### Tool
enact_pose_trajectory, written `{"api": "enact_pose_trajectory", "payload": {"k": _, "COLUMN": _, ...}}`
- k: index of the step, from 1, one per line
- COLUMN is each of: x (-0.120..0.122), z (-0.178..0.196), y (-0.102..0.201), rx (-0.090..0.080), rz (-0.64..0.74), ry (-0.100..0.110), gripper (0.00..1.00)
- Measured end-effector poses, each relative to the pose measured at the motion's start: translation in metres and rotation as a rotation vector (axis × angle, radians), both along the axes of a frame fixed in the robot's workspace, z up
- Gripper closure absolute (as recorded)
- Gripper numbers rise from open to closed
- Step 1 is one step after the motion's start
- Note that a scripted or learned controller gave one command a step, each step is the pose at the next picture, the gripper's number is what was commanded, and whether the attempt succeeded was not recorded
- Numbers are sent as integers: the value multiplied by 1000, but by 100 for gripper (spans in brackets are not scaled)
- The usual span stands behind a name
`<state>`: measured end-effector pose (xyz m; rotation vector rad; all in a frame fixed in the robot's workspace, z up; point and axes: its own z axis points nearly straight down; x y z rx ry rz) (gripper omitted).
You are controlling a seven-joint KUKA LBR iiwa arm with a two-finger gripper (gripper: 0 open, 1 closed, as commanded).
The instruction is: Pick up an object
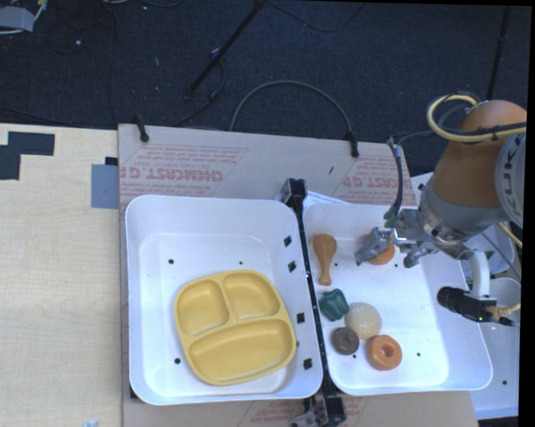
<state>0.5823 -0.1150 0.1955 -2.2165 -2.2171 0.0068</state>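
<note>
Pincer (387, 247) lowered in right bin (459, 368) over small orange piece (383, 254) near back wall — finger state cannot be told. Piece judged light, rigid, smooth — best gripped across narrow middle.

camera: fixed overhead | faces down at slant | covers both bins (139, 248) | arm (470, 172) enters right
</note>
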Motion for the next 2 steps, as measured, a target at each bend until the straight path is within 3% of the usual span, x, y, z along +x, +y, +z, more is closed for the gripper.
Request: {"api": "enact_pose_trajectory", "payload": {"k": 2, "x": 5, "z": -111, "y": 1, "rx": -1, "rz": -2, "ry": -3, "gripper": 0}}
